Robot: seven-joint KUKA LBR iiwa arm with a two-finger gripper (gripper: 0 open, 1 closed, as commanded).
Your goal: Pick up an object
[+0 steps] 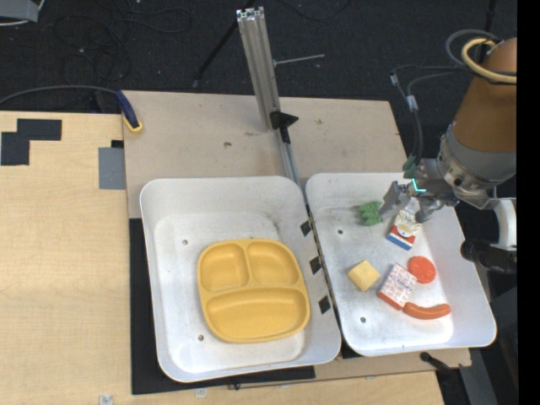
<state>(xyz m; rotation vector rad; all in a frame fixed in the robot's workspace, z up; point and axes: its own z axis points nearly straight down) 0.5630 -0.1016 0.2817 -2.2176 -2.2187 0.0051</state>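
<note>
While the arm [485, 116] reaches in from the right of the frame, its gripper [411, 202] sits low over the upper part of the right bin [472, 332], directly above a small white carton [406, 229] with red and blue print. Dark fingers splay to either side of the carton's top, but whether they are pressing on it cannot be told. No object is clearly lifted — the pick looks to be at the grasp stage, with closing and raising left to do. Other candidates lie in the same bin: a green toy [369, 213] just left of the gripper, a yellow block [364, 275], a red-and-white packet [396, 286], a red disc [422, 269] and a sausage [426, 311] toward the lower right. A yellow divided tray [251, 290] occupies the left bin [169, 226].
</note>
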